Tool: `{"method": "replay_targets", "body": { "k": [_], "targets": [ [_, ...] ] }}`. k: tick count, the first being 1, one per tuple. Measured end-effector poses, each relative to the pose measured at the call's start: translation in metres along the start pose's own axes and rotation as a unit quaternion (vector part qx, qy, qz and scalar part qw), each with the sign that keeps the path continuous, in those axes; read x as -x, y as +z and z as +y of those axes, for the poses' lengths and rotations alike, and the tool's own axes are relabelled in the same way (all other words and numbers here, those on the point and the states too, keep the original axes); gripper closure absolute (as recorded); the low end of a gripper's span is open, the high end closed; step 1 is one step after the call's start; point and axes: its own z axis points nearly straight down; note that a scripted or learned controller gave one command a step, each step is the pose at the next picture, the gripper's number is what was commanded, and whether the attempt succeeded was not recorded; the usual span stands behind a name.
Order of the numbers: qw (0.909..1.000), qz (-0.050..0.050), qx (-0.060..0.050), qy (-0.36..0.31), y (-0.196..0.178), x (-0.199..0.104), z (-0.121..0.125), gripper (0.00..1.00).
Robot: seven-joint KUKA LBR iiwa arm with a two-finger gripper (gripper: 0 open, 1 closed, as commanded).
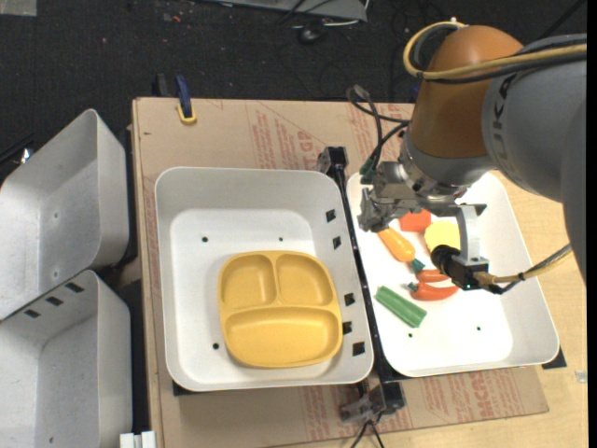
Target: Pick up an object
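Over the right bin (522, 343), the hand (410, 215) hangs low.

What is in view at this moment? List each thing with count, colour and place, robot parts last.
Bins: 2, white, side by side on the bench; left bin, right bin.
Divided plate: 1, yellow, three compartments, lying in the left bin.
Green block: 1, green, right bin, towards its left front.
Carrot-like piece: 1, orange with a yellow end, right bin, below the gripper.
Yellow piece: 1, yellow, right bin, partly hidden by the gripper.
Red-orange pieces: number unclear, right bin, clustered beside the black camera part.
Clamp: 1, yellow and blue, bench's back left edge.
Arm: 1, grey with orange band, over the right bin.
Gripper: 1, dark metal, above the toys.
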Motion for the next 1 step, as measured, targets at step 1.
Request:
{"method": "replay_targets", "body": {
  "k": [1],
  "targets": [
    [1.0, 0.0, 0.0, 0.0, 0.0087, -0.0458, 0.0052, 1.0]
  ]
}}
